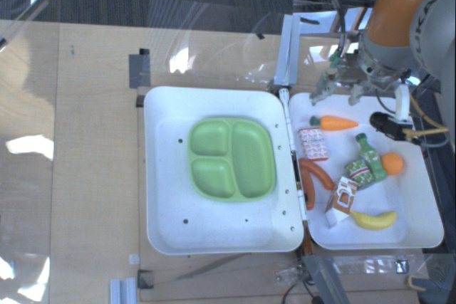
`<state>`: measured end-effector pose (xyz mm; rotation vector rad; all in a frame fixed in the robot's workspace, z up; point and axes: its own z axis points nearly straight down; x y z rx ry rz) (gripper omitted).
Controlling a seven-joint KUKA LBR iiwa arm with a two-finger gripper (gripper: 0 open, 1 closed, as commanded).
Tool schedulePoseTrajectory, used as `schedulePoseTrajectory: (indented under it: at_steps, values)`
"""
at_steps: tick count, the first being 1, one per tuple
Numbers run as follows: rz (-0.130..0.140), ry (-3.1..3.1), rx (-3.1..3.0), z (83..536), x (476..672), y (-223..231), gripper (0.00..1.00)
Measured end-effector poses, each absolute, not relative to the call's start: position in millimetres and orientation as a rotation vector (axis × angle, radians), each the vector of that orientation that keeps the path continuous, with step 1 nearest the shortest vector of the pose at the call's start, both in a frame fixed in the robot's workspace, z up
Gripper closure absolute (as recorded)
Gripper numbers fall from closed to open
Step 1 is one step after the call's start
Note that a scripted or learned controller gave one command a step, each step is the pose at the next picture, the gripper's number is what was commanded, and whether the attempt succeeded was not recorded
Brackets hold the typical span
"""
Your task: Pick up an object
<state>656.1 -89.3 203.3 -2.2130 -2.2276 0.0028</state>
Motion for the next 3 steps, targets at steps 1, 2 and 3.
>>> schedulePoseTrajectory:
  at_steps: [1, 2, 3]
  values:
    - [-0.002, -2.332, -2.111, 91, 628.6, -166, 0.0]
    - [0.061, -2.335, -2.063, 85, 658.4, -139, 0.0]
    - [0.071, -2.334, -2.058, 90, 657.4, -141, 1.0]
